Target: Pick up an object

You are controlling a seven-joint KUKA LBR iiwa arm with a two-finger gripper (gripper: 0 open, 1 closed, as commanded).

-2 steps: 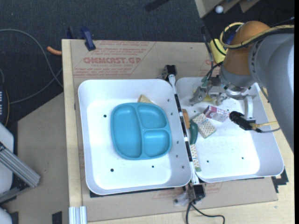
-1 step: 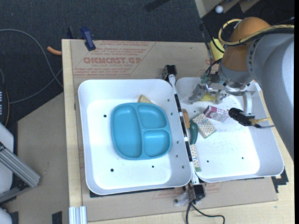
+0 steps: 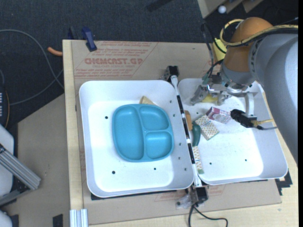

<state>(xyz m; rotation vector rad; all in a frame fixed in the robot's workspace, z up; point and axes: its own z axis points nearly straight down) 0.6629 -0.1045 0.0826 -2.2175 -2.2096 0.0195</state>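
Board: a tan sheet (image 3: 113, 60) with red print lies under both bins; its far edge and left strip are exposed.
Clamp: a blue clamp (image 3: 88, 39) sits at the board's far left corner.
Left bin: the white left bin (image 3: 94, 164) holds two things.
Plate: a blue divided plate (image 3: 142, 131) with three compartments lies flat near the bin's centre, open side up.
Tan piece: a small tan piece (image 3: 146, 100) shows at the plate's far edge, partly hidden behind it; what it is cannot be told.
Clip: a black clip (image 3: 172, 72) sits at the far end of the seam where the two bins meet.
Right bin: the white right bin (image 3: 236, 160) holds the loose objects, all in its far left part.
Orange-brown item: an orange-brown item (image 3: 188, 119) lies against the left wall.
Green item: a green item (image 3: 195, 134) lies just nearer the camera, along the same wall.
Checked packet: a checked packet (image 3: 207, 126) lies flat, just right of the green item.
Pink packet: a pink-and-white packet (image 3: 218, 114) lies beside the checked packet, on its far right side.
Gripper: the gripper (image 3: 208, 94) is at the right bin's far left corner, just beyond the pink-and-white packet; whether it is open or closed, or grips anything, cannot be told.
Arm: the grey arm (image 3: 279, 65) enters from the right, its orange band (image 3: 244, 37) above the wrist.
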